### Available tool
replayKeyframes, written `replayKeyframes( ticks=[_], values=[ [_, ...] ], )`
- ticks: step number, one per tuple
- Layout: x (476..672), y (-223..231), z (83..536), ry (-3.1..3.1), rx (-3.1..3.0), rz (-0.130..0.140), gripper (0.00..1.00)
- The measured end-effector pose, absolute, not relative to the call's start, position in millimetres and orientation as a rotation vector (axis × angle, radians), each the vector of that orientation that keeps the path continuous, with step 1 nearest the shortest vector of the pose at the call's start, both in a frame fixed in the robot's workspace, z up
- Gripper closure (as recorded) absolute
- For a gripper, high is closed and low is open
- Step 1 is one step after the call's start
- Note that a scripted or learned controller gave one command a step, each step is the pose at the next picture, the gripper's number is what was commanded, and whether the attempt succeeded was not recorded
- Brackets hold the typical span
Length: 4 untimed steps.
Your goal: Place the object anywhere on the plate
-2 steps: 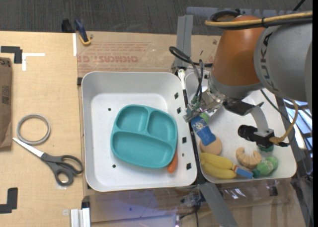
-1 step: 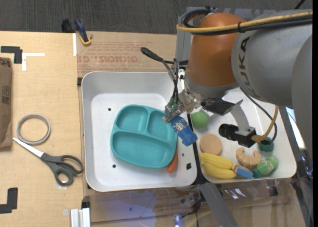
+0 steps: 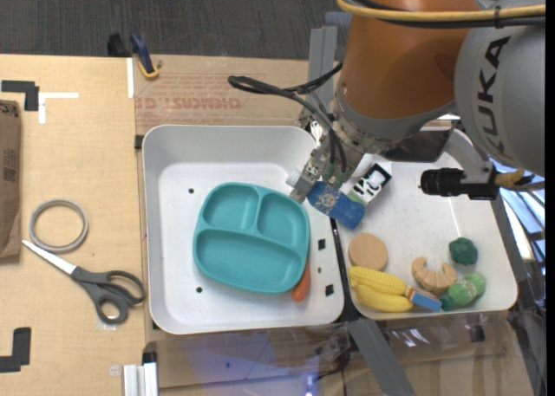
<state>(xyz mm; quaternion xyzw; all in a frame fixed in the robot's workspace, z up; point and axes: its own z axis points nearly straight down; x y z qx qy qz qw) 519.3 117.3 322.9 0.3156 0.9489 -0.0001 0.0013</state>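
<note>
A teal divided plate (image 3: 251, 238) lies in the left white bin (image 3: 169, 212). My gripper (image 3: 319, 191) hangs over the divider between the two bins, just past the plate's upper right corner. A small blue block with a pale pattern (image 3: 338, 205) sits between its fingers, so the gripper is shut on it. The block is off the plate, just to the right of its rim. The big orange and grey wrist hides the bin wall behind it.
An orange carrot (image 3: 301, 284) lies against the plate's lower right edge. The right bin (image 3: 503, 238) holds a tan disc (image 3: 368, 252), yellow corn (image 3: 379, 288), a croissant (image 3: 432, 275) and green toys (image 3: 462, 251). Scissors (image 3: 95, 282) and a tape roll (image 3: 58, 223) lie on the bench at the left.
</note>
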Motion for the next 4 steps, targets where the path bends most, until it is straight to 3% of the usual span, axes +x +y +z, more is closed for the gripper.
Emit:
replayKeyframes(
  ticks=[1,2,3,4],
  values=[
    [519.3,117,323,2.979,0.99,-0.001,0.0],
    [520.6,117,332,2.977,0.988,-0.002,1.0],
    [520.6,117,332,2.977,0.988,-0.002,0.0],
    [521.8,117,340,2.977,0.986,-0.004,1.0]
  ],
)
